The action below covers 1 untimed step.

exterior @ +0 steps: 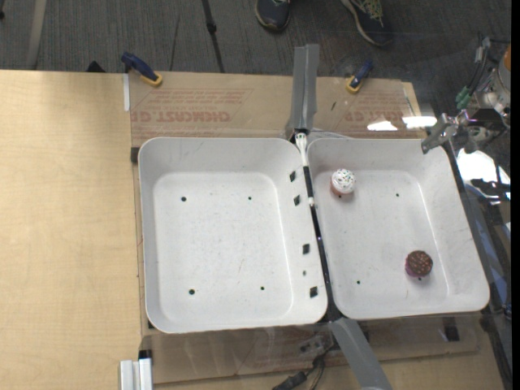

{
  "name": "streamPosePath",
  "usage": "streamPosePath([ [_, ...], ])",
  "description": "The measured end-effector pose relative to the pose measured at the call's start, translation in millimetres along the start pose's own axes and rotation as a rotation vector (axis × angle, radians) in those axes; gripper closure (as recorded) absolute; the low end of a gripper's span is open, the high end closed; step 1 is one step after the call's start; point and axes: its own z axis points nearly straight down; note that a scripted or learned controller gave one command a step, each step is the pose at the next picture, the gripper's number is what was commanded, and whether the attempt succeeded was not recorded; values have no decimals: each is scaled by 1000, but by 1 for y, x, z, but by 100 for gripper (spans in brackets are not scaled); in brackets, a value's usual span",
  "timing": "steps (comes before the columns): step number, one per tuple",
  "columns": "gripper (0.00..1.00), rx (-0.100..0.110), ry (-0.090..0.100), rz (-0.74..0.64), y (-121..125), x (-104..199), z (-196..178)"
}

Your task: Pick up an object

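Two small objects lie in the right bin point(455, 218). A white speckled cupcake-like piece point(343, 182) rests near the bin's back left, close to the divider. A dark reddish-brown round piece point(418, 263) sits toward the front right. My gripper point(452, 130) hangs at the view's right edge, over the right bin's back right corner, well apart from both objects. Nothing shows in its grasp.
The left bin point(162, 218) stands beside the right one, joined by black clips point(309, 218) along the divider. Blue-and-yellow clamps point(141, 68) point(359, 75) hold brown cardboard behind the bins. A bare wooden bench point(65, 218) stretches left. A person's shoes point(275, 2) stand beyond the bench.
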Motion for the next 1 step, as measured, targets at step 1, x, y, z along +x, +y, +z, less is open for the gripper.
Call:
streamPosePath([
  [1, 0, 3, 2, 297, -89, 36, 52],
])
